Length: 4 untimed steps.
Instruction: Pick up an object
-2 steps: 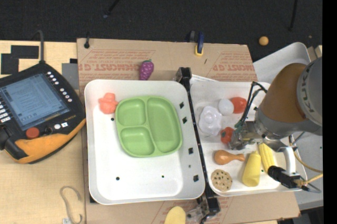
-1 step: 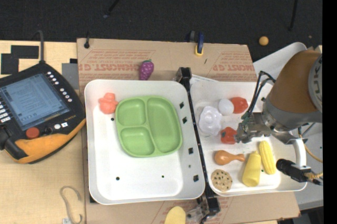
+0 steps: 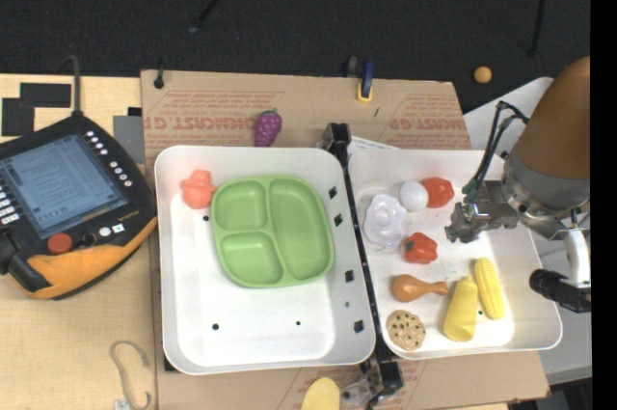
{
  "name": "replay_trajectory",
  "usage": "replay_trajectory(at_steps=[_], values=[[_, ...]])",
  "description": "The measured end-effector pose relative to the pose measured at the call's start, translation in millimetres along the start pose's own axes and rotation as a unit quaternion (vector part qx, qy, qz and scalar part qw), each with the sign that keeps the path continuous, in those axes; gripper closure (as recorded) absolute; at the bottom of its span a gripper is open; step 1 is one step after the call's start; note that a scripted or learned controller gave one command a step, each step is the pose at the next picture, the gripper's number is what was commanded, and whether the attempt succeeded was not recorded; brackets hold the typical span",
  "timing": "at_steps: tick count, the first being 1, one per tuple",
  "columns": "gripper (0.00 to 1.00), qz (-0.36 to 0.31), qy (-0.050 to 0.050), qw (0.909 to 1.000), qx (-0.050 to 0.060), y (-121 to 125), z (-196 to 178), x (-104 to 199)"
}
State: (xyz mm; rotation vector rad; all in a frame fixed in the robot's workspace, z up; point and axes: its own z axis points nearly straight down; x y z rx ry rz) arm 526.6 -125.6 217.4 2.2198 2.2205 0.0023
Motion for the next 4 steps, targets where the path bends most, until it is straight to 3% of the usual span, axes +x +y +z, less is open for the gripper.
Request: replay_trajectory(at_steps=[1, 4], values=[[1.0, 0.0, 0.0, 1.0, 0.001, 0, -10, -1], [1.0, -0.001, 0.001, 1.0, 0.002, 47, -11, 133]])
